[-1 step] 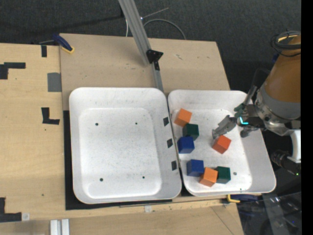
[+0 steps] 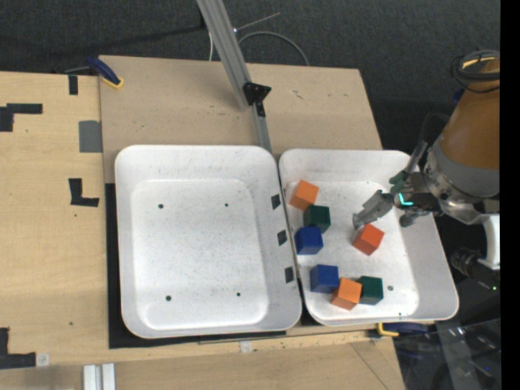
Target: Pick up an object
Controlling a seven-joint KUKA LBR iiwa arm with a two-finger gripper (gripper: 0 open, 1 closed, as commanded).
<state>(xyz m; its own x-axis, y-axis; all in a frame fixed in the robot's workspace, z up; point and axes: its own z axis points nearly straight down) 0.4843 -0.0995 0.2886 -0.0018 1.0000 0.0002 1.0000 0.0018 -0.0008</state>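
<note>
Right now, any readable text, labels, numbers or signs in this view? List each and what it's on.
None readable.
Blocks: plain orange, green and blue faces, no print.
White bins: small dark dots, no lettering.
Bench: black tape shapes and a grey patch, no characters.
End effector: a small teal light, no legible marking.

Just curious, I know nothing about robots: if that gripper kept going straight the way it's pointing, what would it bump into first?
Probably the red-orange cube just below the gripper, in the right bin. Height is hard to judge from one slanted view.
</note>
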